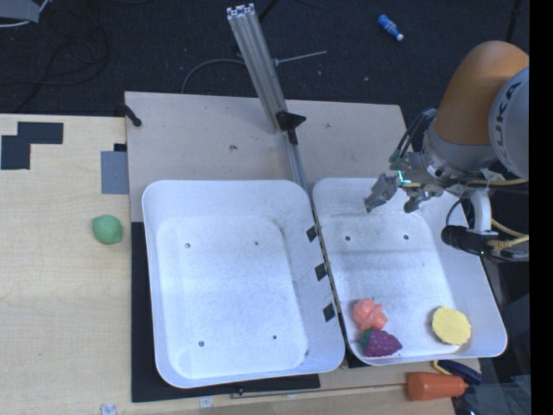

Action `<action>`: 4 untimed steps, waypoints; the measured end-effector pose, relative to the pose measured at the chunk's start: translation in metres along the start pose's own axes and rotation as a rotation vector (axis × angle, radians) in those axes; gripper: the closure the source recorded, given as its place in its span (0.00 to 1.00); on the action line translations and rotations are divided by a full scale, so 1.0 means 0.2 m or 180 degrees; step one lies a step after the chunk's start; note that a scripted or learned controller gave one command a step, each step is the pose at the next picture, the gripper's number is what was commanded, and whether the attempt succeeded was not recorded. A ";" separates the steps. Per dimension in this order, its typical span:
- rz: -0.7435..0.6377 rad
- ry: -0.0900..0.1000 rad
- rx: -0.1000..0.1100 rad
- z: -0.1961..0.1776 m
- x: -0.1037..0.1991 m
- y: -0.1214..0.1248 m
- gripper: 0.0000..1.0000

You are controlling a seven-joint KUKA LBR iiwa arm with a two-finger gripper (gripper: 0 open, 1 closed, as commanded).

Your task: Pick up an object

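Observation:
My gripper hangs over the far edge of the right bin, its two grey fingers spread open with nothing between them. At the near end of that bin lie an orange-pink toy, a purple grape-like toy right beside it, and a yellow round toy near the right corner. All three objects are well apart from the gripper, toward the front of the bin.
The left bin sits beside the right one, with black clips along the shared rim. A metal rail slants in from the back. A green ball lies on the wooden bench at left. An orange object rests off the right bin's front.

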State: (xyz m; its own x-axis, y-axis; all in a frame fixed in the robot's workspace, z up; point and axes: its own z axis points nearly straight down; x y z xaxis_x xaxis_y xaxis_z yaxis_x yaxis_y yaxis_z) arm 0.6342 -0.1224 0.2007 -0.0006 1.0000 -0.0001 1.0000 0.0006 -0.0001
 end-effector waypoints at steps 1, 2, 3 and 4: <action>0.0000 0.0000 0.0000 0.00 0.00 0.00 0.00; -0.0002 0.0002 0.0012 0.22 0.02 -0.03 0.00; -0.0002 0.0003 0.0018 0.53 0.05 -0.03 0.00; 0.0002 0.0000 0.0001 0.55 0.05 -0.03 0.00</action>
State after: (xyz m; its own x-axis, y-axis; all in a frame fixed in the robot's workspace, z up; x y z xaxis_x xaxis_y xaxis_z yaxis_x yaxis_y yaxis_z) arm 0.6282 -0.1122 0.0910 -0.0001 1.0000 -0.0001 1.0000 0.0001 -0.0005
